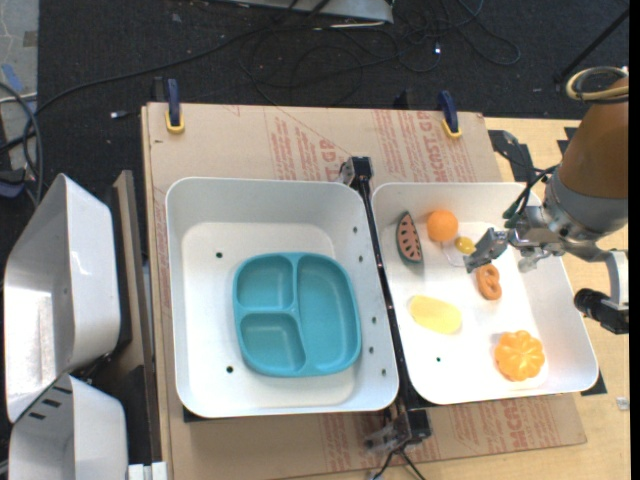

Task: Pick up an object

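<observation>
Down front, a bumpy orange toy pumpkin [519, 356] waits in the right white bin [560, 308], while the tool [483, 251] hovers with parted fingers above a small brown pretzel-shaped toy [489, 283], probably to grab it.

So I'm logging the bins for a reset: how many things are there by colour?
Orange: 3, a ball, a pumpkin, a small ring
Yellow: 1, an oval piece
Red-green: 1, a melon slice
Teal: 1, a divided plate
Total: 6

Bright even light, soft shadows, mostly sharp
</observation>
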